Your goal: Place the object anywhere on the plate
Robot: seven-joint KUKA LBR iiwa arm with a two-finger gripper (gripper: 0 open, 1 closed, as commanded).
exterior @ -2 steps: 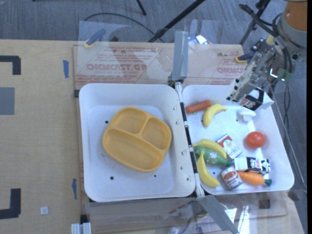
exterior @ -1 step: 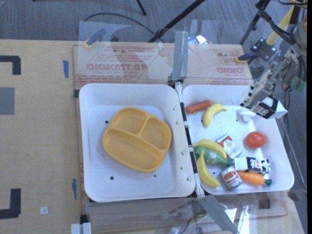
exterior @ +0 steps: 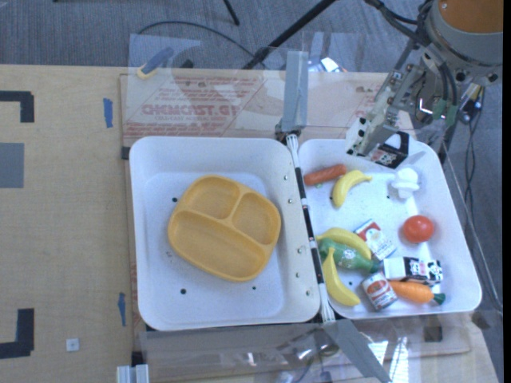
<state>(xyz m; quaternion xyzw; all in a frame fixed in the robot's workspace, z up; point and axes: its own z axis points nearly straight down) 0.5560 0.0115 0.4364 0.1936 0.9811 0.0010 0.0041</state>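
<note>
Hovering over the far corner of the right bin [exterior: 459, 214], the gripper [exterior: 369, 144] hangs on the arm [exterior: 471, 10] with a black-and-white carton [exterior: 390, 150] right at its tip; whether it grips that carton or only hangs above it cannot be told, and its spread cannot be read either.

Which object the task means is not given. If it is the carton, that is a light, stiff box, best pinched across its flat sides. Just beyond the gripper, toward the bin's middle, lie a small banana [exterior: 350, 185] and a carrot [exterior: 325, 174], both likely hard plastic toys: light, smooth, curved, prone to roll or slip, so a hold across the thick middle seems safest. A white lump [exterior: 406, 182] sits close beside, a tomato [exterior: 417, 229] farther off. Well away at the near end crowd two more bananas [exterior: 342, 238], a green piece [exterior: 350, 258], a can [exterior: 379, 294], another carton [exterior: 421, 270] and a second carrot [exterior: 415, 292]; packed so tightly, these would be awkward to take.

The plate [exterior: 224, 227], yellow and divided, lies well off to the gripper's side in the left bin [exterior: 152, 214], bare.
</note>
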